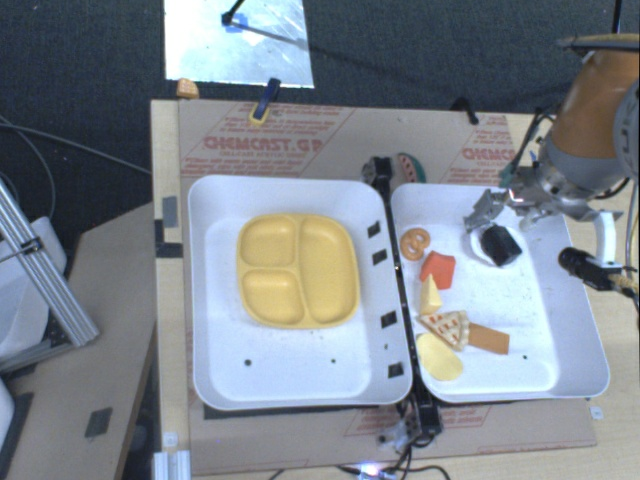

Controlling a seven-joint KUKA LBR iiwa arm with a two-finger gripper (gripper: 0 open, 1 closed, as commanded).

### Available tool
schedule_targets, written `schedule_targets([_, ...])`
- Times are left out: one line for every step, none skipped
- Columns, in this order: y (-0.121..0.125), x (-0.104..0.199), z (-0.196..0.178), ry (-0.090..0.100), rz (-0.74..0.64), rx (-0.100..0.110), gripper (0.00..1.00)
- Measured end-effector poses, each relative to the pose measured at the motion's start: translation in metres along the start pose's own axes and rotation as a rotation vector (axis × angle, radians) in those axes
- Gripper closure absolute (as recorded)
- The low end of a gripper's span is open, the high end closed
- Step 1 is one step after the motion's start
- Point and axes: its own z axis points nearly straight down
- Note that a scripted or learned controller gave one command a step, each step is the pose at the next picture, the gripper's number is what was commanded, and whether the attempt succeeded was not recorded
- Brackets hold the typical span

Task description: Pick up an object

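The gripper (486, 214) hangs over bare floor in the upper middle of the right bin (560, 298). Whether it is spread or closed cannot be told, and nothing shows in it. The 6 food toys crowd that bin's left side, likely just as they fell, so all lie apart from the gripper. Nearest are the pretzel (413, 240) and the red block (437, 268), probably the easiest picks. The red block lies flat, slightly skewed, with no clear long axis, while the brown slab (488, 340) runs left to right. The left bin (215, 298) holds a yellow plate (298, 271)
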Motion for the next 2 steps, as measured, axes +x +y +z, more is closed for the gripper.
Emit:
schedule_targets([-0.034, 0.051, 0.075, 0.004, -0.004, 0.007, 0.0])
schedule_targets([-0.031, 0.048, 0.06, 0.001, -0.001, -0.002, 1.0])
